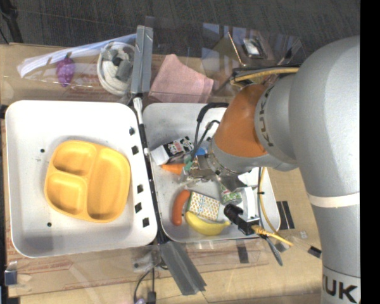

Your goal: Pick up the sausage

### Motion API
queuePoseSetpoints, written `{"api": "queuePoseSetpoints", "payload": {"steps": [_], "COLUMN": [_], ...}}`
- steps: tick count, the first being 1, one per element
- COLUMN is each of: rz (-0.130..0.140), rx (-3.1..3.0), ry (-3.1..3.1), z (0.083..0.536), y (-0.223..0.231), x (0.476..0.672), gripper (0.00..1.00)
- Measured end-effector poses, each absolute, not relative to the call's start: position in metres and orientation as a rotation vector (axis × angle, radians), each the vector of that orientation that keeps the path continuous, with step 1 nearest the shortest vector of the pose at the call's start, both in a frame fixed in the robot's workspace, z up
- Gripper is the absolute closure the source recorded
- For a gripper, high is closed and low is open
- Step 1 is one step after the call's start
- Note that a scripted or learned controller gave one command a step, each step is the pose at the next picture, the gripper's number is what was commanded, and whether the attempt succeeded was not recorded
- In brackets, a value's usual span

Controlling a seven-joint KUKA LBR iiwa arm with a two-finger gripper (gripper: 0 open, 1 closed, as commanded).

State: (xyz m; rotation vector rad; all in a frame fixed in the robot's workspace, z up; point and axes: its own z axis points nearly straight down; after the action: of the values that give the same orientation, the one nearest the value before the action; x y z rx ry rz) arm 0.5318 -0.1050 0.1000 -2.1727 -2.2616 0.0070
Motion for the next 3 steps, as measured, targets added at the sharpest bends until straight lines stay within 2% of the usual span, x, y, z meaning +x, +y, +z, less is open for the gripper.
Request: {"api": "queuePoseSetpoints", "payload": {"steps": [1, 2, 3], "rz": [0.007, 0.002, 0.003], "rx": [-2.173, -1.792, -1.787], "ry": [-2.262, -2.573, -2.575], "z": [0.1, 0.09, 0.099], "y": [-0.105, -0.095, -0.096], "x": [0.532, 0.476, 0.476], "gripper": [0.0, 0.0, 1.0]}}
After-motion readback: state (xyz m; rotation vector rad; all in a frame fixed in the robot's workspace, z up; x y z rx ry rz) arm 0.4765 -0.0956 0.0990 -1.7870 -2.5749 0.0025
